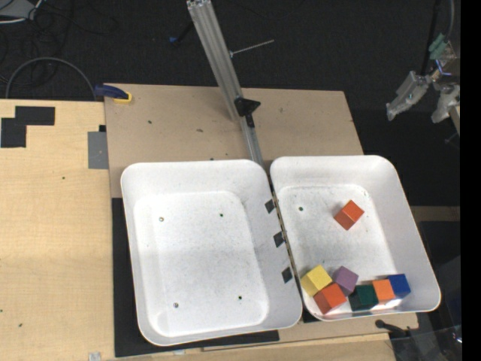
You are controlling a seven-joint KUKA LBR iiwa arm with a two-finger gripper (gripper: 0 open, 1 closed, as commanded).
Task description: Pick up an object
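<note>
Camera view shows you the gripper (423, 100) up high, far from the blocks; you cannot tell its grip. Nothing is picked yet. One red block (349, 215) sits alone in the right bin (391, 173).

We take this for a robotics lab: a plywood counter (301, 119) carries two white bins (197, 247) side by side, an aluminium rail (218, 59) slants up behind them, and loose cables (30, 74) lie on the dark floor far left.
</note>
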